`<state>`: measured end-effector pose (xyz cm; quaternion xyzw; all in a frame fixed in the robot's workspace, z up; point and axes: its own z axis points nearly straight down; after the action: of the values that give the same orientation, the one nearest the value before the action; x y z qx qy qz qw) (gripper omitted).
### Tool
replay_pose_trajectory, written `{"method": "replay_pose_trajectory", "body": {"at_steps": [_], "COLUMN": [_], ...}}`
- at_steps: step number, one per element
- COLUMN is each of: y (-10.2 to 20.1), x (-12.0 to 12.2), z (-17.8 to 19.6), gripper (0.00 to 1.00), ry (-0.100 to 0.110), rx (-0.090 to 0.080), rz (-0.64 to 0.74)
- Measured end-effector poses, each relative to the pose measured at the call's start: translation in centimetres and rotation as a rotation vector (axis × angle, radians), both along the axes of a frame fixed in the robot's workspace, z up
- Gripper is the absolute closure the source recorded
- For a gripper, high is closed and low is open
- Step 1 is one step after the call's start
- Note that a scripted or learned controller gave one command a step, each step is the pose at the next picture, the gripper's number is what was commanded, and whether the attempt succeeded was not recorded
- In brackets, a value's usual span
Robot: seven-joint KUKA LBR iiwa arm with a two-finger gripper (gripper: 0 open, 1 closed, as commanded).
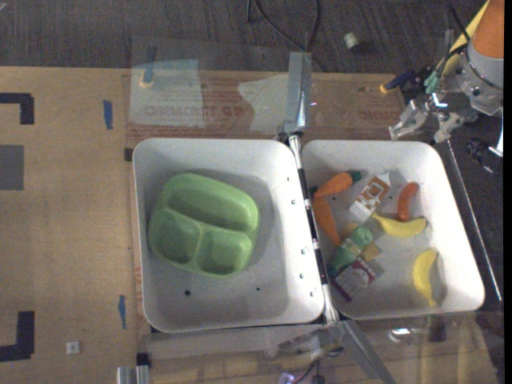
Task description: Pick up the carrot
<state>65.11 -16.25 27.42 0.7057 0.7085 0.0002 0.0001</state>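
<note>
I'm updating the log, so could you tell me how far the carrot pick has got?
Nothing looks done yet. The carrot lies in the right bin, near its back left corner. The end effector is above the bench beyond that bin's far edge, apart from the carrot. Reaching, gripping and lifting all remain.

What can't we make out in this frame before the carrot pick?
- Hand, camera view: small and blurred beyond the right bin's far rim; its finger state is unreadable.
- Arm: cut off by the top and right edges.
- Carrot: a second orange piece lies close below; too blurred to tell whether they touch.
- Small carton and packet: print too small to read.
</note>
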Motion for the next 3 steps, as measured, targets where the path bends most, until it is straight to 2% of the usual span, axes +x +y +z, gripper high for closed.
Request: {"method": "replay_pose_trajectory", "body": {"at_steps": [1,2,3], "y": [7.2,5.3,5.0], "x": [1.6,-0.6,-0.4], "z": [-12.0,-18.6,-17.4], "gripper": [0.00,0.00,1.00], "ry": [-0.001,-0.007,-0.014], "rx": [0.000,-0.001,-0.004], "rz": [0.097,0.234,0.230]}}
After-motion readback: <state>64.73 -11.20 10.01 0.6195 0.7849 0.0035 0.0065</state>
